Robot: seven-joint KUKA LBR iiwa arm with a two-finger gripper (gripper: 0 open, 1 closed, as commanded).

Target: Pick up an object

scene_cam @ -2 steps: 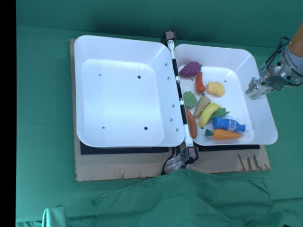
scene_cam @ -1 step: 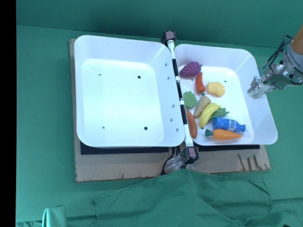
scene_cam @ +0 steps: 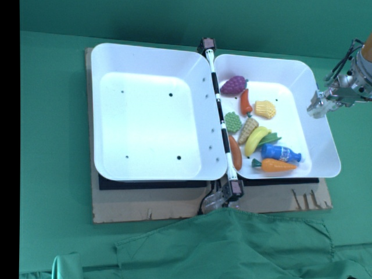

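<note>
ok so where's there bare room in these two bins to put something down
The left bin has a bare floor from wall to wall. In the right bin, a free strip runs along the right wall near the gripper, beside the yellow corn and blue bottle. It is crowded from the purple grapes down to the carrot.

The arm's visible end is a silvery-grey metal wrist section [scene_cam: 356,81] with blocky, stepped housings that catch bright highlights. Above it sits a patch of the orange band [scene_cam: 368,47]. Thin black cables [scene_cam: 343,63] loop along the wrist's outer side. The pale grey metal end effector [scene_cam: 317,106] ends in a short, squared-off tip, too small to make out finer detail.
</note>
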